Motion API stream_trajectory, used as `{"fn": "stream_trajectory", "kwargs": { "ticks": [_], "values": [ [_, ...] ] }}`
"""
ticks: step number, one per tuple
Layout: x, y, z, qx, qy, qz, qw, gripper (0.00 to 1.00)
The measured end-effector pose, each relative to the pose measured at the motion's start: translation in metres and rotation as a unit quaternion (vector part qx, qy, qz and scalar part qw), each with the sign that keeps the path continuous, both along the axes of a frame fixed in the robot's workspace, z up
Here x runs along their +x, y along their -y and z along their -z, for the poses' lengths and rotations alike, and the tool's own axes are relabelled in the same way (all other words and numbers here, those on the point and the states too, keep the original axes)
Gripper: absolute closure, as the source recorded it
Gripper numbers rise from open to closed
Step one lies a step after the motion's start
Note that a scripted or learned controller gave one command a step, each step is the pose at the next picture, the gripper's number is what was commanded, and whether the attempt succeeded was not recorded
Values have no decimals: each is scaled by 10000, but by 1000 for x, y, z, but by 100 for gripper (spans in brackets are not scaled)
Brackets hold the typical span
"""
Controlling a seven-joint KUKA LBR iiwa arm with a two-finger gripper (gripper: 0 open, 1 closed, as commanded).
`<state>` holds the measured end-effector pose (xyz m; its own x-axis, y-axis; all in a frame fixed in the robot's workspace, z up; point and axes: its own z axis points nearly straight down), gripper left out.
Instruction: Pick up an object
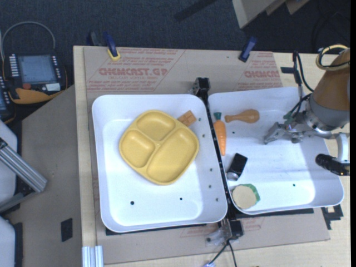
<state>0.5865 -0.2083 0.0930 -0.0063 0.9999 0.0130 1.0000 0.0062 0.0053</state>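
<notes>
Carrot [221, 136] upright lengthwise, green top up

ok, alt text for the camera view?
Grey arm with its gripper over the right bin, which holds a carrot, wooden pestle, black block and round sandwich. The left bin holds a yellow divided plate and a small wooden block.

Right bin [311, 196] contents: orange carrot [221, 136] lengthwise along left wall, green top at far end. Wooden pestle-like piece [243, 116] flat, just right of carrot's top. Black block [237, 165] tilted, below carrot's tip. Round tan disc with green edge [245, 196] at near-left corner.
</notes>
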Motion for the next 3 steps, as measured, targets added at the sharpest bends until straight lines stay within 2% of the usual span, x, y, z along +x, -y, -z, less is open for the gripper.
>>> {"fn": "stream_trajectory", "kwargs": {
  "ticks": [1, 2, 3],
  "values": [
    [3, 3, -13, -50, 72, -3, 10000, 100],
    [4, 9, -77, -87, 15, 26, 10000, 100],
    [6, 9, -131, -85, 13, 25, 10000, 100]
  ]
}}
